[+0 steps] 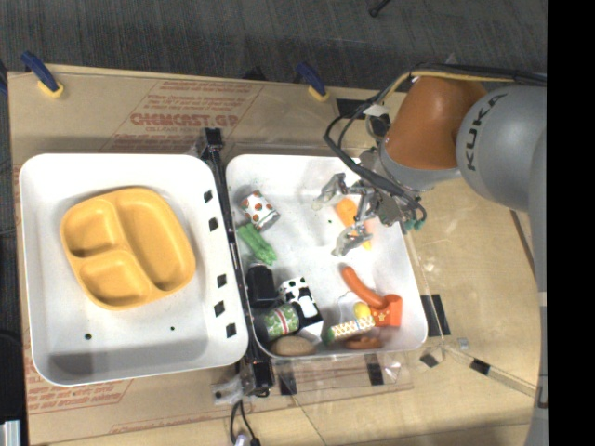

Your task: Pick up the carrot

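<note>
So the fingers (344,216) are spread apart over the right bin (279,170), with a small orange carrot (346,210) sitting right between them, not clamped as far as I can see. Just below the fingers lies a longer orange-red veggie (363,288). Way off to the fingers' left, a yellow divided tray (127,246) sits in the left bin (37,277).
</note>
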`<state>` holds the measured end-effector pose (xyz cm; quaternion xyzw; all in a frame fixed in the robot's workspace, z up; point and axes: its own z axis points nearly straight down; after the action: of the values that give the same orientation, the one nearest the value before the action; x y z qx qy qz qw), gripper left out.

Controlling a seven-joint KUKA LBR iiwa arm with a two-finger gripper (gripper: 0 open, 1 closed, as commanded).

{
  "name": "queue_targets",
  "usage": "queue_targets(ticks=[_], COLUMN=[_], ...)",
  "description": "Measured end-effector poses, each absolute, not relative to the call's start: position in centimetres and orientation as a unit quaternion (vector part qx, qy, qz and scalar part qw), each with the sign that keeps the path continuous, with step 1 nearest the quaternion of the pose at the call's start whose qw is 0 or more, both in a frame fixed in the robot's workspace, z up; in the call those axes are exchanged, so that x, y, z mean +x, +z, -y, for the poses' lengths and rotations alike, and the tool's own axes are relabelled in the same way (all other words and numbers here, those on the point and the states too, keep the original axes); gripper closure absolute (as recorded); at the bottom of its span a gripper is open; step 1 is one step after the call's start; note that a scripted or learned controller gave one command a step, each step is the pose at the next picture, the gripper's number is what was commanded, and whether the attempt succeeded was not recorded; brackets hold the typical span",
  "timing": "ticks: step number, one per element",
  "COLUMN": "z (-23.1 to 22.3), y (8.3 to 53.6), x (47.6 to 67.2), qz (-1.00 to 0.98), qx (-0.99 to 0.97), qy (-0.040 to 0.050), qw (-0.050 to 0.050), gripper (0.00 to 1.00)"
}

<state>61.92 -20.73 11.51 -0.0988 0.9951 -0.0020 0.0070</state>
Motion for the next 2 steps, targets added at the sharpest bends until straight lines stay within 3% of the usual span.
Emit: queue_targets(ticks=[1, 2], z=[20.7, 20.9], y=[12.7, 9.7], x=[62.2, 55.9], qz=[-0.995, -0.949], qx=[-0.100, -0.317], qy=[-0.0038, 0.0008], qw=[0.011, 0.000], gripper=[1.00, 1.00])
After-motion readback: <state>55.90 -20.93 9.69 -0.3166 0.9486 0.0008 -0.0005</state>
